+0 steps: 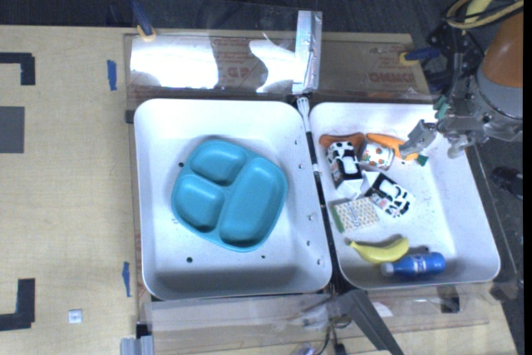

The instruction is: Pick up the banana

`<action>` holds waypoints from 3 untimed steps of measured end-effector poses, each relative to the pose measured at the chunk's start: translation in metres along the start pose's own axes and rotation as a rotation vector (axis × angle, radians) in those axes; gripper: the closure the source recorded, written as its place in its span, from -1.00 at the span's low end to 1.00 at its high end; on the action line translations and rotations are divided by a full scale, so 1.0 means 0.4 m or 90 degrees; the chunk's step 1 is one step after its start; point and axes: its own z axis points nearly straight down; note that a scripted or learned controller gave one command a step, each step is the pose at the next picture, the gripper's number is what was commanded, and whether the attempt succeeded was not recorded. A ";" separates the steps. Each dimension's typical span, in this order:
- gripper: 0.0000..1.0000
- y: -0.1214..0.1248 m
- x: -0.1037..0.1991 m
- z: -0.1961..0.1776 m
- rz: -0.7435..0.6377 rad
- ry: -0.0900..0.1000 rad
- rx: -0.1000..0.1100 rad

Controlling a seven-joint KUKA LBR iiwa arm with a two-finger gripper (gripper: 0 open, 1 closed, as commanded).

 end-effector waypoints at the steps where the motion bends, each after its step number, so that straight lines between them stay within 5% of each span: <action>1: -1.00 -0.234 0.043 0.107 0.014 0.000 -0.001; 2: -1.00 -0.234 0.008 0.296 -0.155 0.001 0.000; 3: -1.00 -0.165 -0.032 0.028 -0.041 -0.001 -0.002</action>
